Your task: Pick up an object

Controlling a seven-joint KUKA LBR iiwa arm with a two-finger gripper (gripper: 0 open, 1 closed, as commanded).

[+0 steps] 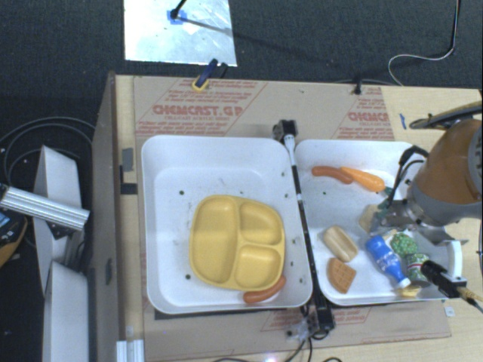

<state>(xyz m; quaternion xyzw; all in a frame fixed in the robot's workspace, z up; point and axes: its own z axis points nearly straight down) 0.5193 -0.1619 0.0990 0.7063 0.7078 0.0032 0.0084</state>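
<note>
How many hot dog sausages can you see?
2. One sausage lies in the left bin, touching the yellow tray's front edge. The other sausage is at the back of the right bin, beside the carrot. The arm may hide more.

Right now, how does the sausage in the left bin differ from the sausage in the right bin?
The left-bin sausage lies at the near edge, touching the yellow tray; the right-bin sausage lies at the far side, touching the carrot. The left-bin sausage curves along the tray's corner; the right-bin sausage looks nearly straight. Both are reddish-orange and lie flat.
</note>
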